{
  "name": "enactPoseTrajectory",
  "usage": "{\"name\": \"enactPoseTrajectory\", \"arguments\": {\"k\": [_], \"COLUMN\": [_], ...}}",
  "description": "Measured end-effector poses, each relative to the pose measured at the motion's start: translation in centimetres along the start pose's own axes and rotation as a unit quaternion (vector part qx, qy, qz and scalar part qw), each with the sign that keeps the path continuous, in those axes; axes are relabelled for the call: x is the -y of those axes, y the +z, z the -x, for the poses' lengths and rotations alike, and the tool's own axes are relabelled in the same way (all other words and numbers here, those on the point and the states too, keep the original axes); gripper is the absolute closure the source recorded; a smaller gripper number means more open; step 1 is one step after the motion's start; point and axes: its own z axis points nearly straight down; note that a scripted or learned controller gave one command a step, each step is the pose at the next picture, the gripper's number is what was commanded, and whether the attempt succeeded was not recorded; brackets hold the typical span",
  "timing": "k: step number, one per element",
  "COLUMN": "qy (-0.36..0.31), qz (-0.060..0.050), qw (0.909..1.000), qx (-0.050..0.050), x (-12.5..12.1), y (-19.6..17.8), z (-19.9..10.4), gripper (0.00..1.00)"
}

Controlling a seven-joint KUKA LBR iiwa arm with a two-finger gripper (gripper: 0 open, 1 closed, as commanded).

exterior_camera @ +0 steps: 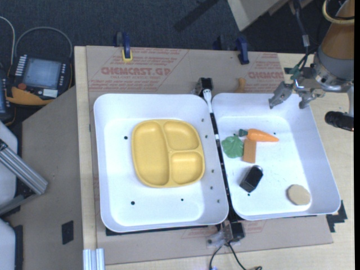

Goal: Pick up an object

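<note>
My gripper (292,98) hangs open above the far right corner of the right bin (315,151), its two fingers spread with nothing between them. Lower in that bin lie an orange carrot (263,135), an orange block (250,149), a green leafy piece (232,145), a black block (251,178) and a tan round piece (298,194). All of these lie apart from the gripper, toward the near side.
The left bin (112,151) bears a yellow divided plate (167,152). Blue clamps (126,45) sit at the bench's far edge. A pendant with a screen (39,75) rests at far left.
</note>
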Motion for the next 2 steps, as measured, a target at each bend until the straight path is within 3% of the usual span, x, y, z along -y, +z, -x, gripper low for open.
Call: {"name": "enactPoseTrajectory", "arguments": {"k": [2], "qy": [0.000], "qz": [-0.003], "qw": [1.0000], "qx": [-0.001], "x": [0.5], "y": [8.6], "z": [-0.1], "gripper": [0.00]}}
